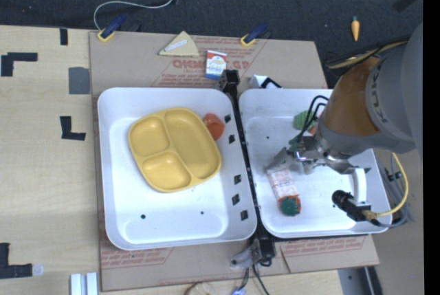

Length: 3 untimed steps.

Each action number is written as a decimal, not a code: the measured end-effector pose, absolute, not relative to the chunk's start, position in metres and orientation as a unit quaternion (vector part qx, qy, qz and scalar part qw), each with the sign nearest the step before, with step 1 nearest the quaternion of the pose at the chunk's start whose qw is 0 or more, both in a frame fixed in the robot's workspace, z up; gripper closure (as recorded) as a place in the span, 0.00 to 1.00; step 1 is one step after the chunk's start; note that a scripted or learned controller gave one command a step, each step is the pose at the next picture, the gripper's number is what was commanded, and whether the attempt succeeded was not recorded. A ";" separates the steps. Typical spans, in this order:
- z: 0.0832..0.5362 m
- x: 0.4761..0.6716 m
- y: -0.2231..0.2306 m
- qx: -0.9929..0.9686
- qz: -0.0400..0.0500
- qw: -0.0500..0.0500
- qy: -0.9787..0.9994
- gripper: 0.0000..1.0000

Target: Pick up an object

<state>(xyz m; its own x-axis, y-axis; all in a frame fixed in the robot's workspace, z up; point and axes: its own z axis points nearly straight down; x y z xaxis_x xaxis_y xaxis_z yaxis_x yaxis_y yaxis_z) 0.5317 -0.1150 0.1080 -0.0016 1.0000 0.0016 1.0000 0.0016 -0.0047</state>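
Ball: nearest to us in the right bin (pixel 275 221) we see a small ball (pixel 291 205), red and green, close to the bin's front wall.
Packet: just behind the ball, and touching it or nearly so, lies a small white packet (pixel 281 183) with red print; its long axis runs from front to back of the bin, tilted a little.
Tool: the tool (pixel 289 157) sits low over the right bin, just behind and slightly right of the packet's far end; we cannot tell whether its fingers are apart or together, and we see nothing held in it.
Key relation: we judge the packet the likeliest pick, lying forward and a touch left of the tool, so the coming move is a short shift toward the bin's front.
Green thing: behind the tool, near the arm (pixel 357 104), a green item (pixel 301 120) peeks out, partly hidden.
Left bin: well apart, a yellow divided plate (pixel 175 148) with a small red-orange object (pixel 214 125) at its far right edge.
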 end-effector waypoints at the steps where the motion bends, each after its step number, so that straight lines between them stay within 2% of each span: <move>1: 0.091 0.483 -0.103 -0.707 0.001 0.002 -0.707 0.00; 2: 0.132 0.484 -0.132 -0.707 0.000 0.000 -0.707 0.00; 3: 0.086 0.484 -0.104 -0.707 0.000 0.000 -0.707 0.00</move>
